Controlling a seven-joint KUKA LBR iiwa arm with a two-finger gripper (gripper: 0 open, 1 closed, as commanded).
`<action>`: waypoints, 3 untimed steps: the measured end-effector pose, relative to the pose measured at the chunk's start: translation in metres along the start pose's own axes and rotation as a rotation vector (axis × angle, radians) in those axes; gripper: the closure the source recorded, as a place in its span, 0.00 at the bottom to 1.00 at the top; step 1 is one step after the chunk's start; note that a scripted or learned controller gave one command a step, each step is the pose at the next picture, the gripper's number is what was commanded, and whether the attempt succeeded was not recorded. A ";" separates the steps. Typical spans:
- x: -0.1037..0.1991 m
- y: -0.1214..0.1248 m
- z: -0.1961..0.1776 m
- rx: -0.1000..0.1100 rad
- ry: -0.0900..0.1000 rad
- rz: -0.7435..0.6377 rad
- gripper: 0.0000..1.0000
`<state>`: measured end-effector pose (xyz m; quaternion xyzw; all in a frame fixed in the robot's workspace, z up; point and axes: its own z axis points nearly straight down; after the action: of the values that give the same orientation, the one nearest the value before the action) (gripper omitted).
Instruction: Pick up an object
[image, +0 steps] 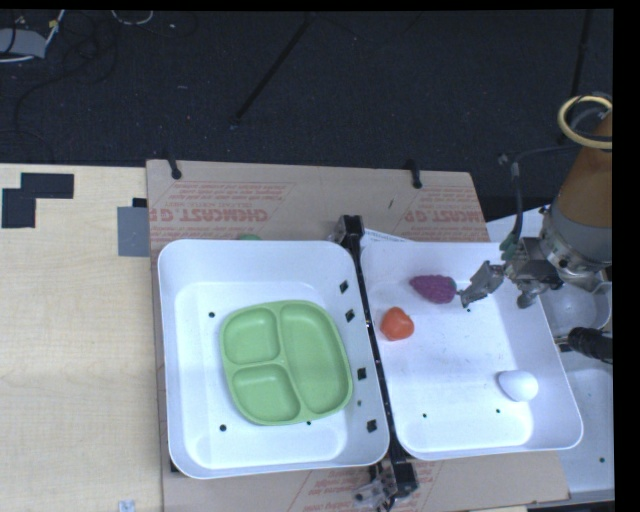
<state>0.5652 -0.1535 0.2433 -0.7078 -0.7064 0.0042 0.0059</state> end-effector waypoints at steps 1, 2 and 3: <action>0.000 0.002 -0.007 -0.013 -0.003 -0.002 0.00; -0.004 0.006 0.039 -0.007 -0.001 -0.002 0.00; -0.011 0.003 0.086 -0.006 0.000 -0.001 0.00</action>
<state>0.5672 -0.1640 0.1575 -0.7073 -0.7069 0.0022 0.0035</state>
